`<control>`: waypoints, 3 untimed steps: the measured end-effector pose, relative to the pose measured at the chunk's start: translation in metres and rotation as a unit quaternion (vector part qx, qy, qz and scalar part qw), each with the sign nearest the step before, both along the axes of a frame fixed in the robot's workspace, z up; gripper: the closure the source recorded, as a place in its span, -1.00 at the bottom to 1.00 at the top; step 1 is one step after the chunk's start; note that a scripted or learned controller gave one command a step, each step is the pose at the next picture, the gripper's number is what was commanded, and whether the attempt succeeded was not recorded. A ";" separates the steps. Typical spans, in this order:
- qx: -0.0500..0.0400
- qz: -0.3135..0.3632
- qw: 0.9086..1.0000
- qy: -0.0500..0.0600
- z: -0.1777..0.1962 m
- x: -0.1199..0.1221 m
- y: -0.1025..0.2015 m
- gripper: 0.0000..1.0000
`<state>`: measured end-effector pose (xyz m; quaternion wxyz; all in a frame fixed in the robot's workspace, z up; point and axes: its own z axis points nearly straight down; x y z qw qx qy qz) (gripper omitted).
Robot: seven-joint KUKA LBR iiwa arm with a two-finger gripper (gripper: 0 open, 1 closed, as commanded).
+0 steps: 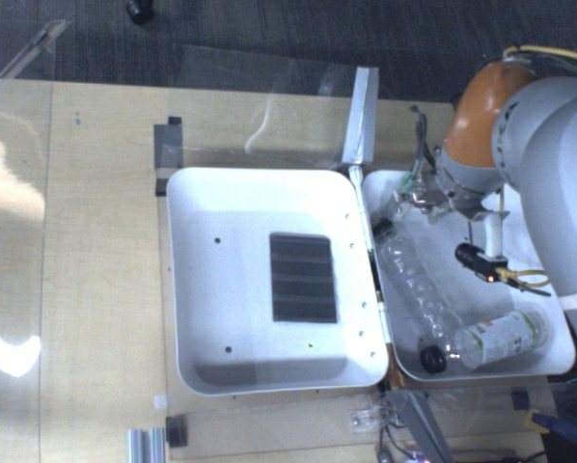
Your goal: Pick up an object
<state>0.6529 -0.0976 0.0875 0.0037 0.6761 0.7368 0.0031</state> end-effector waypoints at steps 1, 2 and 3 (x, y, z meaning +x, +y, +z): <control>0.001 -0.100 0.995 0.001 0.099 -0.013 0.023 -1.00; 0.001 -0.113 0.994 0.001 0.000 0.008 -0.020 -1.00; 0.000 -0.108 0.994 -0.005 0.013 0.012 -0.017 1.00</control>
